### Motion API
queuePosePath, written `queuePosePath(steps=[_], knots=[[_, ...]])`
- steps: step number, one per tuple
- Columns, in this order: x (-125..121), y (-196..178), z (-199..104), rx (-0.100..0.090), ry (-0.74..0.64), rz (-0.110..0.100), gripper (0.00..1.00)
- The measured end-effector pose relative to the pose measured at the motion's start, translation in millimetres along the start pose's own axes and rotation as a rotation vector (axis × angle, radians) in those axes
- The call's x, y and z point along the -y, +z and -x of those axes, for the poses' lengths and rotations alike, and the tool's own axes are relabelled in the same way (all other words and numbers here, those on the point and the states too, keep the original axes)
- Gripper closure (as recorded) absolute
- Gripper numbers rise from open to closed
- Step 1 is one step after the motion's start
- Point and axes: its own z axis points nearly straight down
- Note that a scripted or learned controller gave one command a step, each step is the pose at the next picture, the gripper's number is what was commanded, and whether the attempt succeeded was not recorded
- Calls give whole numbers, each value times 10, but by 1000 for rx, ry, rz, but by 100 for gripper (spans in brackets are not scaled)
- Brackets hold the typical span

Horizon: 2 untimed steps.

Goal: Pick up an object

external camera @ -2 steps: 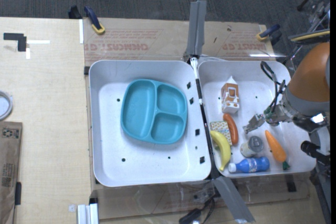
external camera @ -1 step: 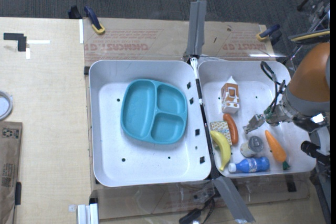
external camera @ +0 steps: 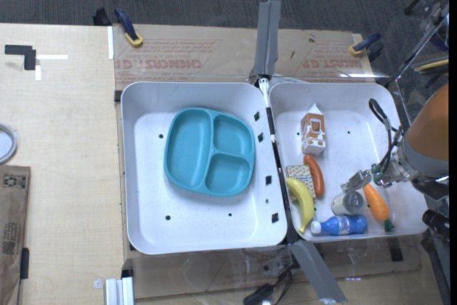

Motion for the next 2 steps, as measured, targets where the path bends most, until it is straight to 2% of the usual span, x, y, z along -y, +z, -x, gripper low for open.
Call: queuePosePath(steps=[1,2], knots=[[19,-40,-7,-9,-1,-13,100],[-194,-1396,-686,-14,-4,-25,100]])
